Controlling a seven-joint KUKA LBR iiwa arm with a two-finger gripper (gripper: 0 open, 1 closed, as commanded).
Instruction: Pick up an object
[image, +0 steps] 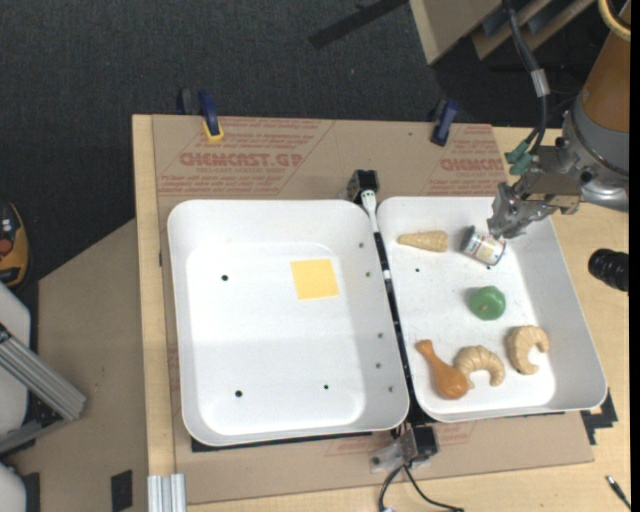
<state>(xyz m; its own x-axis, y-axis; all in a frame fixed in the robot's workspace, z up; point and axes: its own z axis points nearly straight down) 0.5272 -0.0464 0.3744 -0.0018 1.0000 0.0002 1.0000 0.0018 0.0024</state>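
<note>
Dark carpet behind, a cardboard-covered bench (300, 150) in front, bearing two shallow white bins side by side. In the left bin (200, 330), a flat yellow square (315, 279) near the middle. In the right bin (570, 300), a pale cone (424, 240) near the far left corner, a small silver can (483, 246) lying tilted just beside it to the right, a green lump (488, 302) nearer the middle, and along the near edge an orange drumstick (443, 370), a tan croissant (481, 364) touching it, and a second pastry (527, 348) at the right. Reaching in from the right, the gripper (507, 222), low over the far part of the right bin, fingertips right at the can's upper end. Fingers too blurred against the can to judge: cannot tell whether apart, together or clamped.
</note>
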